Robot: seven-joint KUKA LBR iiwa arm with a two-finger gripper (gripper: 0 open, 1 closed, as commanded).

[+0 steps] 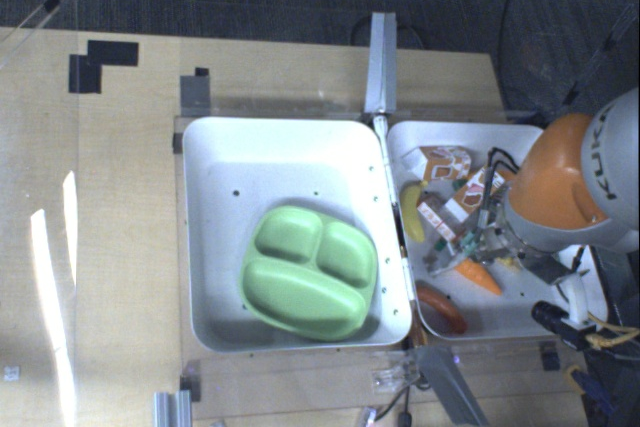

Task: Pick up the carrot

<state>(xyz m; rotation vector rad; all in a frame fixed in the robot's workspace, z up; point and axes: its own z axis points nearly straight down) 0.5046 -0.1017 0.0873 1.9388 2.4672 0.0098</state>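
Observation:
The carrot (480, 277), small and orange, lies on the floor of the right bin (512, 311), pointing right and toward the front. My gripper (466, 249) hangs just above and to the left of the carrot's thick end, reaching down from the orange-banded wrist (556, 185). It is very close to the carrot, but whether it touches it is unclear. The arm hides the right side of the bin.
The left bin (230, 175) holds a green three-part plate (312, 270). In the right bin, a red sausage (441, 308) lies in front of the carrot. A yellow banana (410, 212) lies by the left wall. Snack packets (447, 165) crowd the back.

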